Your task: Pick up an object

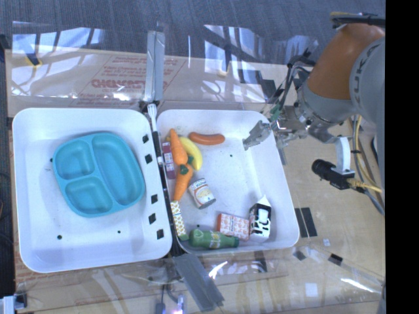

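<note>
Gripper over right bin rim, jaws' state unclear; sausage, banana, carrot nearby leftward.

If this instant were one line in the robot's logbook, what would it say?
phase: approach | gripper: over right bin upper edge, holding nothing | nearest: sausage | left bin: blue plate

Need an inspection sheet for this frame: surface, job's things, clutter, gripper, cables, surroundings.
Surface: two white bins, left bin and right bin, side by side on the bench.
Job's things: in the right bin, sausage, banana, carrot, small can, green bottle, black-and-white carton, red-and-white packet.
Clutter: blue divided plate in the left bin.
Gripper: gripper over the right bin's far right corner, nothing seen between its fingers.
Cables: cables hanging beside the arm.
Surroundings: clear plastic sheet behind the bins.
</note>
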`<state>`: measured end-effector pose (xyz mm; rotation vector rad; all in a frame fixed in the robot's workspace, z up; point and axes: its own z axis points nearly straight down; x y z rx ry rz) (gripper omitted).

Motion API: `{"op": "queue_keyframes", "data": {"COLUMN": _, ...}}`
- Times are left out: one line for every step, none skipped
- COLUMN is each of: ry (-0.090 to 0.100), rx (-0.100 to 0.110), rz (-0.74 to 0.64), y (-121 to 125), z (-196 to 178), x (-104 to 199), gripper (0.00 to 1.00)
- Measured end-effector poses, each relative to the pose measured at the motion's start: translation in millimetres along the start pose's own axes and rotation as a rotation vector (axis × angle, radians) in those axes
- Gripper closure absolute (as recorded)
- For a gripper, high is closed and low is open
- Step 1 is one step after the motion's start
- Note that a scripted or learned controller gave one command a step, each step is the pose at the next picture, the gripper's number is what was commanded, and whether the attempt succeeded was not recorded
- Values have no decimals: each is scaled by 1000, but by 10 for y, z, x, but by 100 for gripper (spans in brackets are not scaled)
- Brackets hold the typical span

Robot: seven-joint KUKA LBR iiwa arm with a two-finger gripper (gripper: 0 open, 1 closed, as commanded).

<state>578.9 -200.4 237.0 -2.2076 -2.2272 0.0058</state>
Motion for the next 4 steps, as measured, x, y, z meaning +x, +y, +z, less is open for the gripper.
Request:
{"op": "queue_keyframes", "data": {"ry": 0, "rx": 0, "rz": -341, "y": -21, "z": 1319, "x": 460, "gripper": 0}}
{"op": "queue_keyframes", "data": {"ry": -9, "rx": -10, "rz": -431, "y": 467, "z": 1425, "x": 834, "gripper": 0}}
{"op": "queue_keyframes", "data": {"ry": -6, "rx": -6, "rz": -435, "y": 463, "z": 1337, "x": 847, "gripper": 100}}
{"op": "queue_keyframes", "data": {"ry": -3, "rx": -4, "rz": -352, "y": 666, "z": 55, "x": 1476, "gripper": 100}}
